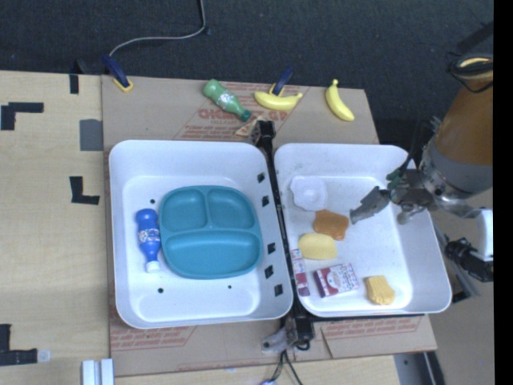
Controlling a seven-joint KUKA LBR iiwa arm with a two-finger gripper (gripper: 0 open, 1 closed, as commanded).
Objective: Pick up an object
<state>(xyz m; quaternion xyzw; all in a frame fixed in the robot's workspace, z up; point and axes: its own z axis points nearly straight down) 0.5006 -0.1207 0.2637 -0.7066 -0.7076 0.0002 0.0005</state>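
The robot arm's two-finger gripper (370, 205) hangs over the right bin (417, 295), reaching in from the right side of the bench; its fingers are parted and nothing lies between them. The fingertips point left and down toward a brown, bun-like piece (332, 224) resting on the bin floor just beside them, apart from the gripper and not yet touched. That piece appears to be the likeliest target, since it sits nearest the parted fingers. Touching it on the lower left is a pale yellow lump (317, 246), and just above lies a clear, whitish cup-like item (309, 192), hard to make out against the white plastic. Nearer the bin's front edge sit a red-and-white carton (334, 280) and a small yellow ridged piece (380, 289), both well apart from the arm. In the left bin (128, 215) a teal divided plate (211, 231) takes up most of the floor, with a blue bottle (147, 238) lying along its left edge. Outside the bins, on the cardboard at the back of the bench, rest a green bottle (225, 99) and two toy bananas, one (277, 99) near the divider and another (339, 103) further right. The crowding around the brown piece could make a clean grasp awkward.
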